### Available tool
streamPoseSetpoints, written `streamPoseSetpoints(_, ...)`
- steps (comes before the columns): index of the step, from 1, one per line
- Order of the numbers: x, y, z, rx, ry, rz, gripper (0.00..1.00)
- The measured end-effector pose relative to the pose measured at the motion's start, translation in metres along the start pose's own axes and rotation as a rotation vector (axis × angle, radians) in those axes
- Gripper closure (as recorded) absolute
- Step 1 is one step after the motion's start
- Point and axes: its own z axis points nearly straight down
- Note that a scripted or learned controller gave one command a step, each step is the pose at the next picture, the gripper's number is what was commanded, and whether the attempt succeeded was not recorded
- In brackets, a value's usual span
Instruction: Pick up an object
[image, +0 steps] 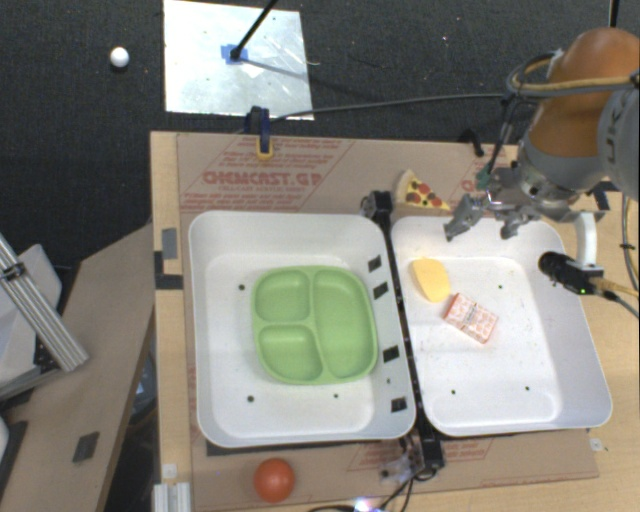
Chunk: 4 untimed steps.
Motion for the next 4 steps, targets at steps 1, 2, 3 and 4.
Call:
streamPoseSetpoints(1, 0.003, 0.007, 0.044, 0.002, 0.000, -0.002, 0.00)
streamPoseSetpoints(2, -0.003, 0.006, 0.104, 0.002, 0.000, 0.002, 0.00)
streamPoseSetpoints(3, -0.003, 0.006, 0.154, 0.001, 0.000, 0.002, 0.00)
streamPoseSetpoints(4, -0.003, 0.007, 0.141, -0.003, 0.000, 0.002, 1.00)
